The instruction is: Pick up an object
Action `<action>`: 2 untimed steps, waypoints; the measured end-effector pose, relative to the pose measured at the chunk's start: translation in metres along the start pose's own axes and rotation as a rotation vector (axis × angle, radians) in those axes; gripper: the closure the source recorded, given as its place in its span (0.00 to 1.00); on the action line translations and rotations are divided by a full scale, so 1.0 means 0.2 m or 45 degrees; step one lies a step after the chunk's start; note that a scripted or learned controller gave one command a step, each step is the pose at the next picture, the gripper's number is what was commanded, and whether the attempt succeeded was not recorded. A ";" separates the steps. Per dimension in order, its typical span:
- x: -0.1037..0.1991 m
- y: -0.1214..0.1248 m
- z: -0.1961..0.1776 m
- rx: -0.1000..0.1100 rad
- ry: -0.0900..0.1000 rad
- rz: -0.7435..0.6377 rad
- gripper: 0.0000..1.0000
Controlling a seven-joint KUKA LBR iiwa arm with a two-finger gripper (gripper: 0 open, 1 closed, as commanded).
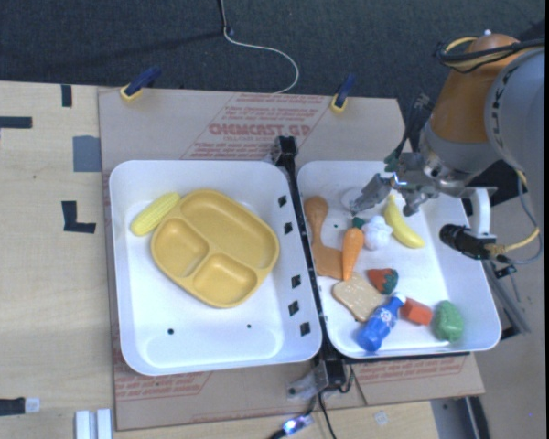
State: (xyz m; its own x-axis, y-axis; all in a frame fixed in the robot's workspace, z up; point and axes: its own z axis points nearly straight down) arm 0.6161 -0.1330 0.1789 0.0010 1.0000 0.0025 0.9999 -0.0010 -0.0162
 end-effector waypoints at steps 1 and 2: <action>0.00 0.02 -0.05 -0.018 -0.002 -0.004 0.00; 0.00 0.02 0.17 -0.014 -0.004 -0.004 0.00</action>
State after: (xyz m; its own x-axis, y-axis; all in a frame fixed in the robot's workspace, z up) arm 0.6195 -0.1333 0.1445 -0.0021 1.0000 -0.0005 1.0000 0.0021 -0.0055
